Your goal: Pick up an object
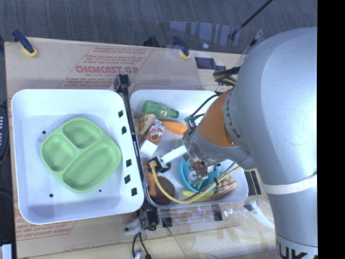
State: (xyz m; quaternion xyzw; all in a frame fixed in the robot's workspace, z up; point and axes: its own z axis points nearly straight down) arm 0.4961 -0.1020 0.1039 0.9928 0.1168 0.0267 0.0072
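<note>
Grey metal with an orange band above the wrist: the arm (285, 90) is leaning in over the cluttered white bin (215, 97), and its hand (200, 169) is hanging low inside it. Whether the hand is released or clenched, I cannot tell from here; the wrist is blocking the view, and nothing is showing in its grasp.

Directly under the hand a blue bowl (188, 179) is sitting, part of it covered by the hand. I cannot tell whether the two are touching. Just past the bowl, toward the bin's near wall, a yellow banana (200, 197) is lying curved along the bowl's edge, with a tan waffle-like piece (227, 188) beside it. A brown round thing (164, 190) is resting near the hand, on the side away from the arm.

Toward the far wall, an orange carrot (173, 127) is lying close to the hand. A red-and-white packet (156, 132) and a slice of bread (144, 123) are just beyond it, and a green bottle (160, 110) is lying on its side farther off.

Well apart from the hand, in the other bin (32, 198), a green divided plate (81, 154) is lying flat — both bins are sitting on a brown, printed surface (97, 63).
</note>
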